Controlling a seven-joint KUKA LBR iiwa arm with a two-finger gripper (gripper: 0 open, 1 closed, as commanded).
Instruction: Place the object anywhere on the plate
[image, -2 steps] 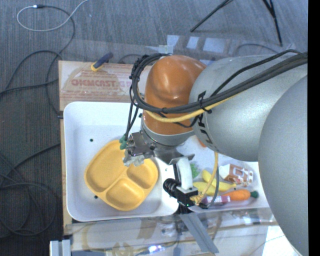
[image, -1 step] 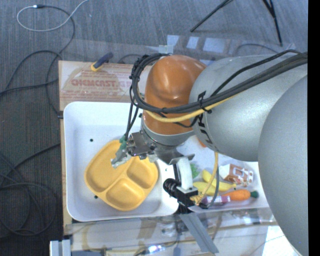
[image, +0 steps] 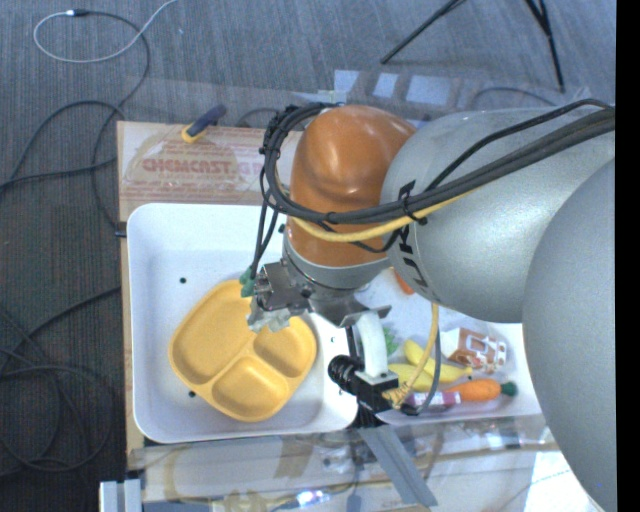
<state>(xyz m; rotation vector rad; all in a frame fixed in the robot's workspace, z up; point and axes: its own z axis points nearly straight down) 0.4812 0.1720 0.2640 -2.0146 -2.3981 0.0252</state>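
So on the left there's the white bin (image: 160, 250) with a yellow divided plate (image: 225, 350) sitting in it, three compartments, kind of tilted toward the bottom corner. Behind the bin there's a wooden board (image: 180, 170) with red lettering and a little blue and yellow tool (image: 203, 121) lying on it.

The gripper (image: 268, 310) is hanging right over the plate's upper right edge, with the orange band (image: 345, 185) directly above it. Honestly can't tell what the claw is doing from here, the wrist blocks it, and I can't make out anything held in it.

Over on the right, the second bin (image: 500, 330) has toy food: a banana (image: 425, 365), a carrot (image: 480, 390) and some red and white packaging (image: 478, 350), well apart from the plate.
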